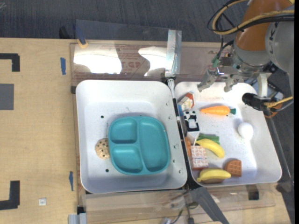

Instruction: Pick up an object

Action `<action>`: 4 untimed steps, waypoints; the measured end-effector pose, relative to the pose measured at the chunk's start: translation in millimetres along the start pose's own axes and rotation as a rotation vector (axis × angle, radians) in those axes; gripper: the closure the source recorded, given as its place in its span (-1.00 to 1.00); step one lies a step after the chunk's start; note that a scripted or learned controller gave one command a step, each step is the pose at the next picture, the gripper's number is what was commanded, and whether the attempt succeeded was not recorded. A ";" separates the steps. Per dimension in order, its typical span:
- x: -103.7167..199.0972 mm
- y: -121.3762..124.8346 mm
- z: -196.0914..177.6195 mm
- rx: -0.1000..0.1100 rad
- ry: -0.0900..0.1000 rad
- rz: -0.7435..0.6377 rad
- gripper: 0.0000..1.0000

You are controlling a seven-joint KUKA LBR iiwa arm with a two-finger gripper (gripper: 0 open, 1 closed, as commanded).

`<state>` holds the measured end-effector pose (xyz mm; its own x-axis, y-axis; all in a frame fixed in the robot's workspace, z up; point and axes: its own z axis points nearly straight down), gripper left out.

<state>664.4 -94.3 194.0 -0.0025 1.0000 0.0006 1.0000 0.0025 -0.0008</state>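
My gripper (217, 84) hovers over right bin (266, 164) far edge, fingers spread, nothing between them. Carrot (216, 110) lies just below gripper. White egg (245, 130) farther toward near-right. Bananas (210, 146) well apart.

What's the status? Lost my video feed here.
Hand open, holding nothing, above right bin's far edge. Carrot nearest, just below it. Nothing in the way.

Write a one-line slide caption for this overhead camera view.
Open gripper above right white bin of toy food; teal divided plastic tray in left white bin.
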 end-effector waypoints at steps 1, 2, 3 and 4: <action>-59.8 -33.5 106.1 -0.007 -0.003 -0.124 -1.00; -58.5 -31.7 94.6 -0.012 -0.004 -0.125 1.00; -98.4 -46.8 64.0 -0.005 -0.002 0.194 1.00; -21.6 -57.7 -24.4 -0.013 0.002 0.183 1.00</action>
<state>606.8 -116.0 218.5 0.1790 0.9838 0.0035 0.9838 -0.1791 0.0119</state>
